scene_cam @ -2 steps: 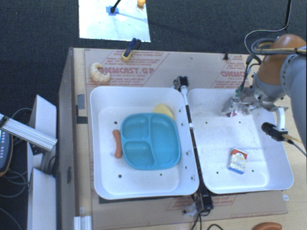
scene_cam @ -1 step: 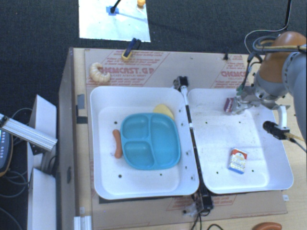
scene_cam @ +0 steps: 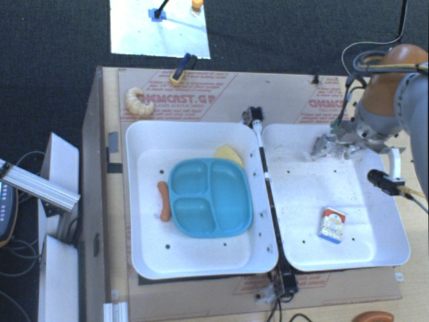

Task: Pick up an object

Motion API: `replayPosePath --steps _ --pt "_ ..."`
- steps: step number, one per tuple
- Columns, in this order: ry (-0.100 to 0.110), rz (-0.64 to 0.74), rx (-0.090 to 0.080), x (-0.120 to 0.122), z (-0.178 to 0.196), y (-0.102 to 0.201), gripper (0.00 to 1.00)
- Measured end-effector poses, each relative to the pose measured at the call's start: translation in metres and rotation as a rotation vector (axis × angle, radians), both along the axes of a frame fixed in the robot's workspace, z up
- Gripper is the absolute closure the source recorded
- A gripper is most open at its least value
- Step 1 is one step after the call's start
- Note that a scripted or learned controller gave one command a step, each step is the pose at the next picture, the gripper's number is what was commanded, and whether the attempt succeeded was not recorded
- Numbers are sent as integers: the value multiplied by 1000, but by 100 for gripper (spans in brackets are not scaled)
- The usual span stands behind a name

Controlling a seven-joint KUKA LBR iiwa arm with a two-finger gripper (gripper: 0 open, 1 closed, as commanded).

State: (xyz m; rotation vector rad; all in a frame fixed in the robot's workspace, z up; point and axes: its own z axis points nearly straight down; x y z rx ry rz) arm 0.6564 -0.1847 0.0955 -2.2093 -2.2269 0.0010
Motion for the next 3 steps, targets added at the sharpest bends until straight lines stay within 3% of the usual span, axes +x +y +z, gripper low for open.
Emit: replayPosePath --steps 2,3 --pt "5 -10 -9 10 -8 17 0" --pt "0 -5 -4 11 2 29 0"
